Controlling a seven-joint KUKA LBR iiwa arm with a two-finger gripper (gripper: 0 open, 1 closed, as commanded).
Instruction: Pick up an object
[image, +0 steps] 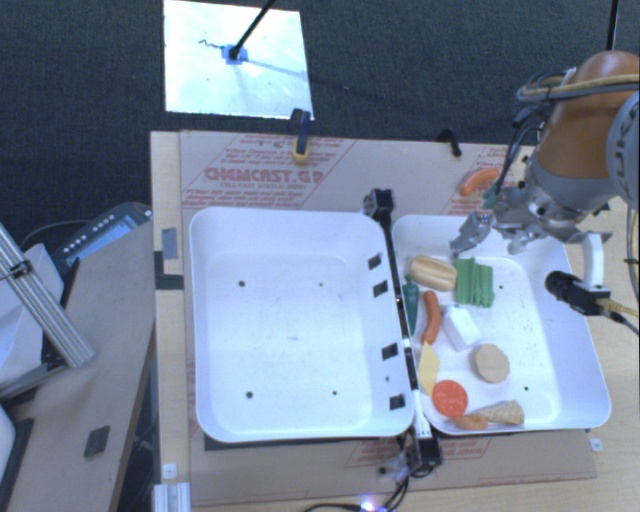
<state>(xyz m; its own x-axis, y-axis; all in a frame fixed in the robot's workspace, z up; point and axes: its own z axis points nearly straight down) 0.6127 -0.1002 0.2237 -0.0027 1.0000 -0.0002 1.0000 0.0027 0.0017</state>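
Gripper (478, 232) poised above the far edge of the glossy right bin (570, 345), metal fingers (467, 240) slightly spread, pinching nothing. Just below it, a tan bread roll (433, 271) touching a ribbed green block (475, 282). Nearer the front rim: slim orange carrot (431, 317), white cube (462, 329), round biscuit (491, 363), red tomato (450, 398).

Bins (290, 330): smooth white plastic, slight sheen. Bench (250, 170): matt board, printed film. Toy food (475, 283): smooth plastic. Arm (590, 110): glossy orange band, grey metal wrist.
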